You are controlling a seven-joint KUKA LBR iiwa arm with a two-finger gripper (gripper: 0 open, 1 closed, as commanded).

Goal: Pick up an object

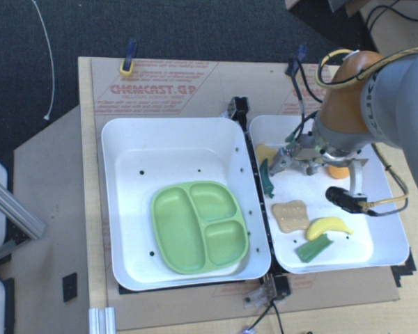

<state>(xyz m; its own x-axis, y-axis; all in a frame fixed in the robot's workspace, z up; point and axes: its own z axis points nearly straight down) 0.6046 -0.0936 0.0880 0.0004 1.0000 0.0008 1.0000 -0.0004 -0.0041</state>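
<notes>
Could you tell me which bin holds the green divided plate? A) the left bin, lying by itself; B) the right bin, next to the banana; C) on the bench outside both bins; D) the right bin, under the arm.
A: the green divided plate lies flat in the left bin, while the banana and the other small items sit in the right bin.
</notes>
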